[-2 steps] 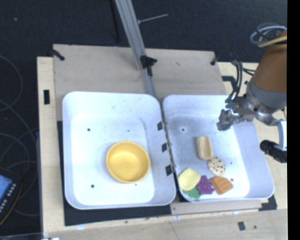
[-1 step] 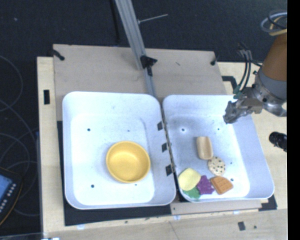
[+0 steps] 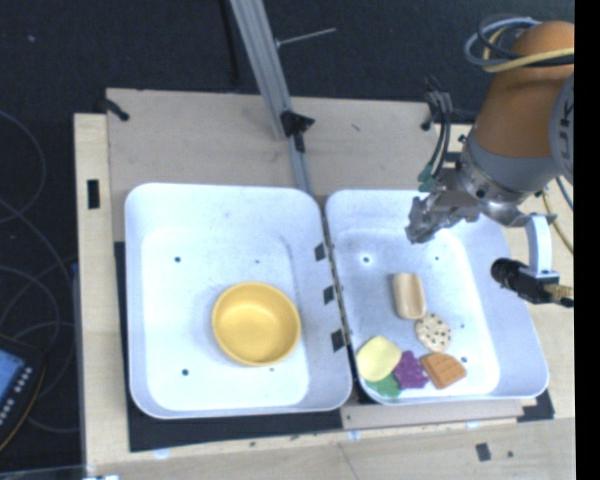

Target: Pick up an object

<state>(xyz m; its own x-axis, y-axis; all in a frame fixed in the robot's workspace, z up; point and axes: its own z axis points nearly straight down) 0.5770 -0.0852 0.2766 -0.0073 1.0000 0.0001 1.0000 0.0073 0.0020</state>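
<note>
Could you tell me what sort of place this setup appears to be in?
Probably a robotics lab grasping bench: a robot arm reaches over two white bins holding a yellow bowl and toy food pieces, with loose cables on the dark floor.

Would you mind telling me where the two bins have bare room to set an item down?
Left bin: bare floor all around the yellow bowl, widest along the far side. Right bin: bare near the divider, below the end effector. Crowded: its near corner, with the tan piece, cookie, yellow piece, grapes and orange piece.
</note>
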